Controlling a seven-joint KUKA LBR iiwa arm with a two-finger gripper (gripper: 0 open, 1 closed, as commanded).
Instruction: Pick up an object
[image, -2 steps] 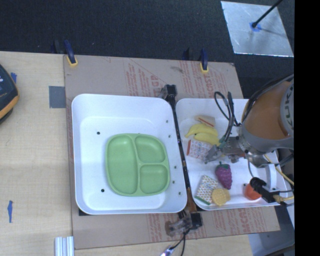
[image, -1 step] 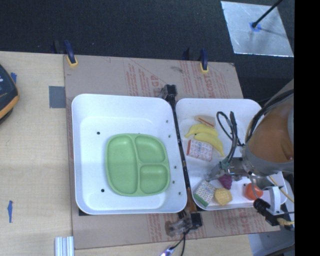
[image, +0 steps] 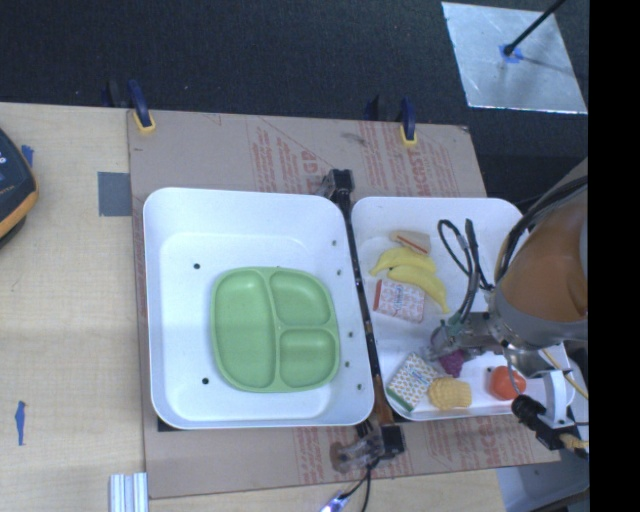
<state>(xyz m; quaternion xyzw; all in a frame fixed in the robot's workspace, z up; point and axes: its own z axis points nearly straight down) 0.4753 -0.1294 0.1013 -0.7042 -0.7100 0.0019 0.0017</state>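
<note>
You have two white bins (image: 160, 300), one green divided plate (image: 273, 328), one banana (image: 412, 270), two patterned packets (image: 400, 299), one yellow round piece (image: 450, 394) and one orange-red piece (image: 500, 381).

Green tray (image: 272, 328) occupying L bin (image: 170, 225) centre; R bin (image: 385, 215) crowding w/ banana (image: 410, 270), packets, arm (image: 540, 275).

Green divided plate (image: 273, 328) lay in left white bin (image: 170, 225). Brown cardboard sheet (image: 290, 150) sat under both bins — held by blue-and-yellow clamps (image: 141, 108) at far edge. Grey tape patch (image: 114, 193) stuck on wooden bench (image: 60, 330) — left of cardboard.
</note>
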